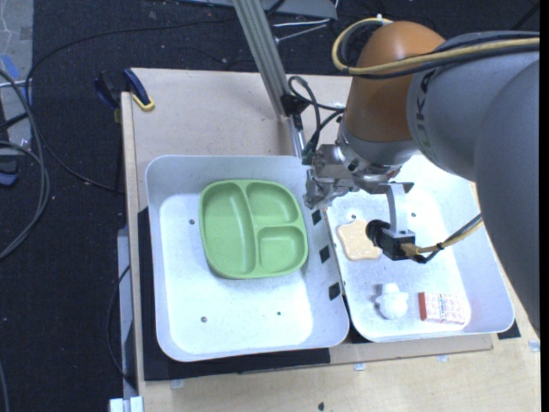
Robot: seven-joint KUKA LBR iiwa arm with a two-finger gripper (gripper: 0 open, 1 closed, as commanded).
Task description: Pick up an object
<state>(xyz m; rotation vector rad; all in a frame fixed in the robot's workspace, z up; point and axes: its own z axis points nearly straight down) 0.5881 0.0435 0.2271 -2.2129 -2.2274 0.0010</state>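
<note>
While the arm (pixel 446 101) reaches in from the right and hangs over the seam between the two bins, we see its gripper (pixel 319 197) low over the inner edge of the right bin (pixel 480 256), close to the wall it shares with the left bin (pixel 171 316); how far the gripper is parted we cannot tell, since the wrist and its fittings cover it from above, and we see nothing held in it. In the right bin lie three small things; a tan, toast-like slice (pixel 356 242) sits just below the gripper, apart from it as far as we can judge; beside the slice, to its right, a black fitting (pixel 388 237) on a cable hangs from the wrist. Nearer the front of that bin a small white object (pixel 392 302) rests on the floor, and just beside it, to the right, lies a flat packet (pixel 443 307) with red print; the two are close but not touching. The left bin holds a green plate (pixel 254 228) with three compartments, lying flat toward the back right of the bin, its right rim near the shared wall; both bins rest on a pale bench (pixel 206 118).
</note>
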